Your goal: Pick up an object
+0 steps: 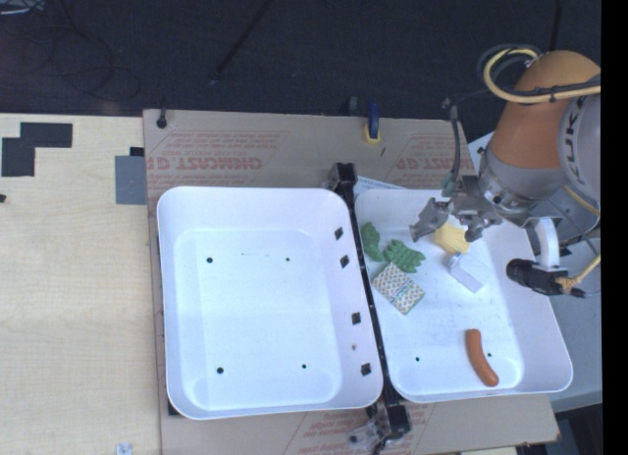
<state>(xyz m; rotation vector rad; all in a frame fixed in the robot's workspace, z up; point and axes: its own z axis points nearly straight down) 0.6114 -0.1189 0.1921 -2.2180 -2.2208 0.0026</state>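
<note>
Hanging over the back of the right bin, the gripper has its two fingers spread apart, with a yellow lump sitting right between and just under them, not visibly squeezed. A small white block lies just beside that, toward the front. Further left there's a green leafy toy and a checkered pouch, pretty much touching each other. An orange sausage sits alone near the front edge. The left bin sits alongside.
</note>
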